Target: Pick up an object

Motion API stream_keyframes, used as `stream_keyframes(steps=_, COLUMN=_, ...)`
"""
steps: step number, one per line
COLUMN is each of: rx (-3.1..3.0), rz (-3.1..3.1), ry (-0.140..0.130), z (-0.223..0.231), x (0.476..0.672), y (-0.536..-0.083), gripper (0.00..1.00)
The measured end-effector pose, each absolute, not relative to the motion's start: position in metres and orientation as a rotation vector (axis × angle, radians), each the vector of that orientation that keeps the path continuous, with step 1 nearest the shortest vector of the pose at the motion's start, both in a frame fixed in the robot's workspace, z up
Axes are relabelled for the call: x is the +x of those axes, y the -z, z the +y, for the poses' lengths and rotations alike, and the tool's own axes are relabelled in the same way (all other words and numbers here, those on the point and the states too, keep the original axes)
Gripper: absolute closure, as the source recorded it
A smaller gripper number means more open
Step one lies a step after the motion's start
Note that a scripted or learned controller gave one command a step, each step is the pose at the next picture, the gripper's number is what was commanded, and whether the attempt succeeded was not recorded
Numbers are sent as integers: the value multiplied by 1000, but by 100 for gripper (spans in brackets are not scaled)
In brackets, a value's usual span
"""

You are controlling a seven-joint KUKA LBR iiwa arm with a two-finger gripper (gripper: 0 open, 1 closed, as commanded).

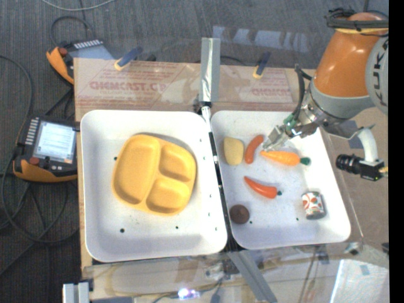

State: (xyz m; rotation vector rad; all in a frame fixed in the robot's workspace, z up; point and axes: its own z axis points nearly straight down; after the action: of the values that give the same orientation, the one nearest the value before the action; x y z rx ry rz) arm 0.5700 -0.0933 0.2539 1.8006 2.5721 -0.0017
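Toy carrot [281,158]: orange, tapered body with a small green stub at its right end; it lies in the right bin [334,229], in the upper middle part.
Carrot axis: long axis runs nearly left to right across the view, pointed tip to the left, green end to the right and slightly lower.
Tool [276,138]: hangs over the right bin just above the carrot's pointed end; whether it touches the carrot cannot be told, and nothing is seen between its tips. Its opening cannot be told from this slant.
Arm [350,62]: grey with a wide orange band, reaching in from the right over the bin's upper right corner.
Sausage [253,149]: reddish-orange, standing nearly upright in the view, just left of the tool and carrot tip.
Potato [233,151]: pale yellow, rounded, just left of the sausage, near the bin's left wall.
Chili pepper [261,187]: red-orange, slanting down to the right, below the carrot and apart from it.
Brown ball [239,214]: dark, round, near the lower left of the right bin.
Small can [313,204]: white with red marks, lower right of the right bin.
Left bin [101,232]: holds a yellow divided plate [154,173] with three compartments.
Surface [151,90]: cardboard-covered behind both bins.
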Motion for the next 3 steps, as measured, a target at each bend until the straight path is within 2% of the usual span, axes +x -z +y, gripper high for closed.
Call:
stream_keyframes(steps=1, rx=1801, rz=2572, ry=2, z=-93, x=570, y=-254, gripper=0)
stream_keyframes(steps=2, rx=1851, rz=2538, ry=7, z=-116, x=582, y=-171, gripper=0)
stream_keyframes(steps=3, rx=1745, rz=2595, ry=-1, z=-158, x=639, y=-90, gripper=0)
